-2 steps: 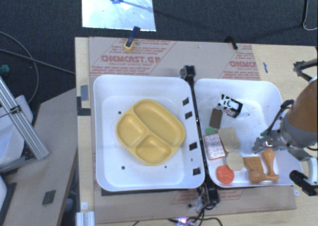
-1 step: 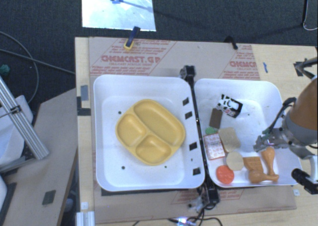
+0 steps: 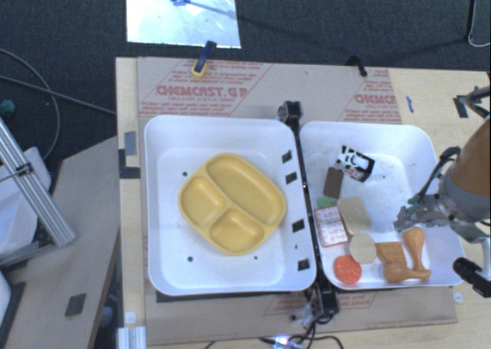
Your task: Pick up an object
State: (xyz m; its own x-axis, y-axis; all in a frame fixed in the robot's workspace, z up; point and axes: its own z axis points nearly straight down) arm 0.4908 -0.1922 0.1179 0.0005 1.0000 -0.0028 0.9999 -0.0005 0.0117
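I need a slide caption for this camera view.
Grey arm's gripper above toy food in right white bin; yellow divided plate in left.

Dark carpet floor (image 3: 61, 10), shiny metal sheet (image 3: 182, 2), cardboard-topped bench (image 3: 253, 87), black cables (image 3: 46, 102)

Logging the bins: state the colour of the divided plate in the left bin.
Yellow. The divided plate shows best in the camera view, lying in the left bin.
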